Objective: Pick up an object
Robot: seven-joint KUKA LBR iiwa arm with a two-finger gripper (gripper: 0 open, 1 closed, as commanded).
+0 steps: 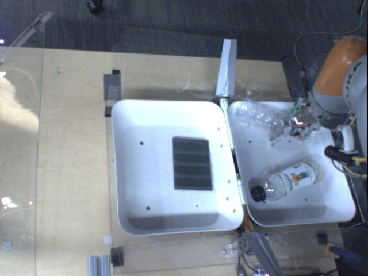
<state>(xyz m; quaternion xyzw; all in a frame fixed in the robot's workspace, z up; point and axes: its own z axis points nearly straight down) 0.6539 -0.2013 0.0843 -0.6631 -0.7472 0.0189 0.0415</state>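
A dark grey ridged rectangular block [192, 163] lies flat in the middle of the left bin [132, 148]. In the right bin [333, 200] a clear bottle [286, 181] with a black cap and a green-and-orange label lies on its side near the front. A crumpled clear plastic bottle [256, 114] lies at that bin's back left corner. My gripper [286, 131] hangs low over the back of the right bin, just right of the crumpled bottle and close to its end. I cannot tell whether it touches the bottle.
The grey arm with its orange band [339, 62] reaches in over the right bin's back right corner. Black cables [345, 154] hang along the bin's right rim. A metal post [226, 68] stands behind the gap between the bins.
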